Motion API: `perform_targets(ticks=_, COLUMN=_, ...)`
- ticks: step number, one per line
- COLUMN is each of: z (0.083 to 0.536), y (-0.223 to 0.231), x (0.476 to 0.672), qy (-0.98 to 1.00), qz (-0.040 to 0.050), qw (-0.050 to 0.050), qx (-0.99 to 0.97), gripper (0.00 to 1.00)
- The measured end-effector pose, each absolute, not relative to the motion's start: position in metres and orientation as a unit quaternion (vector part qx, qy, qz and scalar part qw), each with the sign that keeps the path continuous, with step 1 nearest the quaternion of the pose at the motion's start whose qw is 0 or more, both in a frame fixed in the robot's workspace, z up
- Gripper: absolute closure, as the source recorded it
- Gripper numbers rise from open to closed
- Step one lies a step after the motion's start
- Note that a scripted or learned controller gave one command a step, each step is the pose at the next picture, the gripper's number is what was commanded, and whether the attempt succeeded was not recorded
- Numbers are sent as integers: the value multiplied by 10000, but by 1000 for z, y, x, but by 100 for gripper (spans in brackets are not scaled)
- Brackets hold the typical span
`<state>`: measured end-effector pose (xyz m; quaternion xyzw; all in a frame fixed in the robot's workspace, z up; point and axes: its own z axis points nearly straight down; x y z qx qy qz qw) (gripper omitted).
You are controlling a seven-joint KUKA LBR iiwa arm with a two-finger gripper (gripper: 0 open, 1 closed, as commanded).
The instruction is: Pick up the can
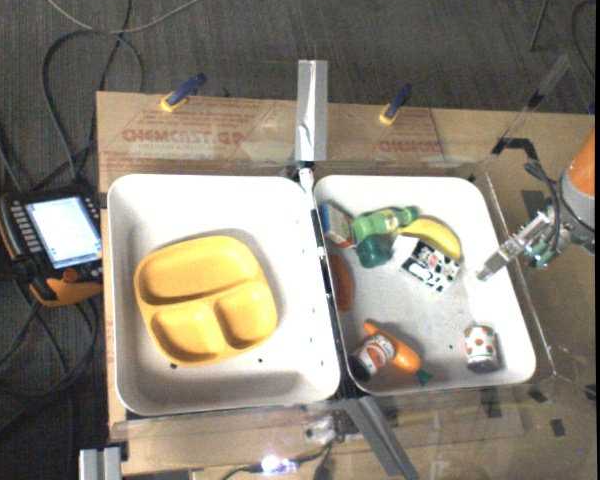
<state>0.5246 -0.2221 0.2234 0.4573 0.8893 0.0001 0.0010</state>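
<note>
Near the right bin's (500, 230) front right corner I see the can (480, 344), small, white with red marks, apparently lying on its side on the bin floor, apart from everything else. My pincer (500, 258) hangs over the right rim, farther back than the can and well short of it; I cannot tell its state, too small and blurred. It carries nothing I can see.

Neighbours: orange bottle (388, 353) left of the can, with a clear gap. Banana (432, 235), green bottle (378, 230) and a patterned card (427, 266) cluster toward the back. Left bin (120, 268) holds a yellow tray (206, 295).

Judgement: nothing crowds the can; the bin's right wall and front corner are the only constraint on approach.
</note>
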Motion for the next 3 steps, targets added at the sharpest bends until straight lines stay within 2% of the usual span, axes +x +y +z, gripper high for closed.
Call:
perform_targets(ticks=2, z=241, y=-218, x=528, qy=8911, qz=23, qw=26, qx=4539, gripper=100)
perform_targets(ticks=3, z=240, y=-174, x=506, qy=8881, qz=7, qw=-3, qx=4597, gripper=100)
